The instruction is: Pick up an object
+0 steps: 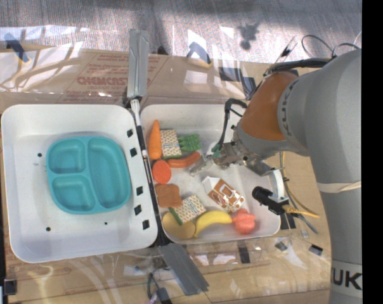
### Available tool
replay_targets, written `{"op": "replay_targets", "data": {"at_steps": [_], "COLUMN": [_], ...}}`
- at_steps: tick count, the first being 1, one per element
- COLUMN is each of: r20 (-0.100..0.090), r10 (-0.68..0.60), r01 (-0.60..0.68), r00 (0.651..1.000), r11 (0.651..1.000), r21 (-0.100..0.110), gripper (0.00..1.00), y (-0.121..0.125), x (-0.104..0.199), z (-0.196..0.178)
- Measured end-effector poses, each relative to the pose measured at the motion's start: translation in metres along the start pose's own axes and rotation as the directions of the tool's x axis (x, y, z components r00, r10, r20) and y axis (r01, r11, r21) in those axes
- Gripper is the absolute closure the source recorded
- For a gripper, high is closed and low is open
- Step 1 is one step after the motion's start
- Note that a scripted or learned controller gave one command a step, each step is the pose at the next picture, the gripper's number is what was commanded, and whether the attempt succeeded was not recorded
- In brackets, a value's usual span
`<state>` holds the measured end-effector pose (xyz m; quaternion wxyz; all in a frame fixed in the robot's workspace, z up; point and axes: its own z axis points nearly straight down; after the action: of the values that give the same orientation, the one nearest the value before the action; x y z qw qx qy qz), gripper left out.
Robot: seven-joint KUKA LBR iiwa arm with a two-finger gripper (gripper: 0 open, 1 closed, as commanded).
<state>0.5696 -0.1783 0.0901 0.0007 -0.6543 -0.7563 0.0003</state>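
My arm reaches over the right bin (267, 227), while the left bin (14, 170) holds a teal divided plate (87, 173). My gripper (222, 154) hangs above the toy food; a banana (212, 220) lies near the front wall. Whether it grips anything, I cannot tell.

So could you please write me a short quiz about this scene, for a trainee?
1. True or false: the teal plate lies in the left bin.
2. Which item lies nearest the front wall of the right bin? A) carrot B) banana C) green item
3. Fill in: the hand is over the ____ bin.

Key
1. True.
2. B. The banana lies along the front wall, next to a pink fruit.
3. Right. The arm reaches in from the right side.
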Motion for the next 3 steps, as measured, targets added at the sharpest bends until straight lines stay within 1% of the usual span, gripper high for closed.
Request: {"op": "replay_targets", "data": {"at_steps": [1,2,3], "r20": [-0.001,0.0,0.0], "r10": [-0.032,0.052,0.013], "r01": [0.032,-0.052,-0.013], "r00": [0.999,0.999,1.0], "r11": [0.999,0.999,1.0], "r21": [0.001,-0.001,0.003], "gripper": [0.0,0.0,0.0], "y": [0.027,0.066,0.033], "x": [0.02,0.123,0.131], "z": [0.001,-0.101,-0.107]}}
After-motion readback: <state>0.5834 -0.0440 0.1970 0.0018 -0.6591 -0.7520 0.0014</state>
